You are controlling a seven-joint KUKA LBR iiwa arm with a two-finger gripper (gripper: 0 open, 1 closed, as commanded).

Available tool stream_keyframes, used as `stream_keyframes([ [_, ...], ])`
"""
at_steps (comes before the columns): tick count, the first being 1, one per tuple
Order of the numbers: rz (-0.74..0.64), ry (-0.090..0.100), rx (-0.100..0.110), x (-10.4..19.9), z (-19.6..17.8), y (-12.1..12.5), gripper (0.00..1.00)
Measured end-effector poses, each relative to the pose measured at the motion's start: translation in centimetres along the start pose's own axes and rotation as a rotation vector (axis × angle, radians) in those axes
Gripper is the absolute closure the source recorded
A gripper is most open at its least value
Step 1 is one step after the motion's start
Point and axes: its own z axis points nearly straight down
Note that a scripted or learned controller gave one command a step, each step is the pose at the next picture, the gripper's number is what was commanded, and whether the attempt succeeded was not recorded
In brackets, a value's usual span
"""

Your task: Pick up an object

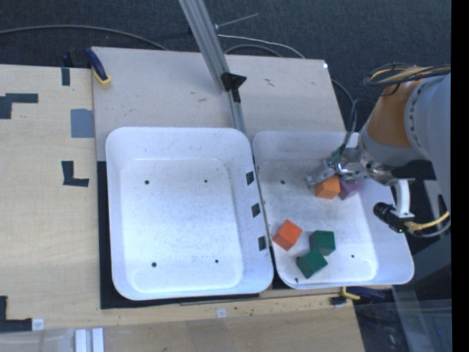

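Note:
My gripper reaches into the right bin from the right and hovers low over its upper middle. Directly under its tip lies an orange object, and a purple object touches that one on the right. The gripper's body partly covers both. Further down the same bin sits an orange block. Two green blocks lie close together just right of and below it.
The left bin stands beside the right one, sharing a middle rim. A slanted metal pole crosses the bench behind the bins. Cables hang off the arm at the right bin's right rim.

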Motion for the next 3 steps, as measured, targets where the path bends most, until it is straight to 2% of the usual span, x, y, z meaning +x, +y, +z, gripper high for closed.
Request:
stream_keyframes([
  [1,-0.003,0.002,-0.002,0.1,-1.3,0.3,1.00],
  [2,-0.003,-0.001,-0.002,0.0,-1.1,0.2,0.00],
  [3,0.002,0.018,0.043,2.3,1.3,-3.1,0.00],
])
